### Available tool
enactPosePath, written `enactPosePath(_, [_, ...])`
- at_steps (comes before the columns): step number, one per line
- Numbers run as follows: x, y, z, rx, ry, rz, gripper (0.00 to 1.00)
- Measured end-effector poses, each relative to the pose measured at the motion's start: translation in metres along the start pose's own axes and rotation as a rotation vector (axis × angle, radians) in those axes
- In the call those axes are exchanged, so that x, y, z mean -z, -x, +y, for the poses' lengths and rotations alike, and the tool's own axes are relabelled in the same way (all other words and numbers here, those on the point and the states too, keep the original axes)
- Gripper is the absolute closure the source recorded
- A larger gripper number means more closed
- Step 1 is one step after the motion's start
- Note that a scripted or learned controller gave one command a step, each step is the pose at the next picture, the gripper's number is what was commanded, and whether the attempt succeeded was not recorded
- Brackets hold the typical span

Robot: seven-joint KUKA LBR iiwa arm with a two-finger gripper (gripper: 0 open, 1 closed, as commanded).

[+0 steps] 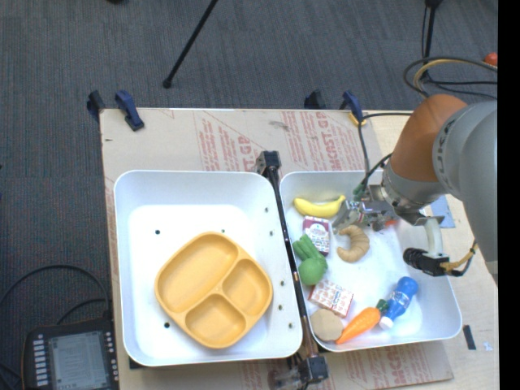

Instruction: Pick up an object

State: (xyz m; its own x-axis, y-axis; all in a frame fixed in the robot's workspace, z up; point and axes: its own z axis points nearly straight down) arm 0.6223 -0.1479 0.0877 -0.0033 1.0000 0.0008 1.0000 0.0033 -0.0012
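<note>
Seen from above at a slant, 2 shallow white bins sit side by side on a bench across the lower half of the frame. The left bin (130, 218) holds 1 yellow divided plate (213, 290) with 3 compartments. The right bin (443, 299) holds the loose toy food. The arm enters from the right edge, and its gripper (363, 211) hangs low over the upper middle of the right bin, just below and right of the banana (318, 206) and directly above the croissant (353, 243) as the frame reads. The croissant looks like the nearest target: it lies touching or just under the fingertips, its long axis running roughly top to bottom with a slight curve. Whether the jaws stand wide or narrow cannot be told, because the tips blur into the wrist hardware and the croissant's top end; nothing can be seen clearly held between them. Just left of the croissant is a small dark red packet (317, 235), and below that a green vegetable (309, 260). Lower in the bin lie a red and white carton (331, 297), a tan round piece (327, 324), a carrot (357, 325) and a blue bottle (399, 299). The open white floor lies right of the croissant, so that side offers the most room; the banana and packet crowd the left.
</note>
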Motion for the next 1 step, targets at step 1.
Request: enactPosePath(1, [0.0102,-0.0004,0.0003,0.005,-0.001,0.000,1.00])
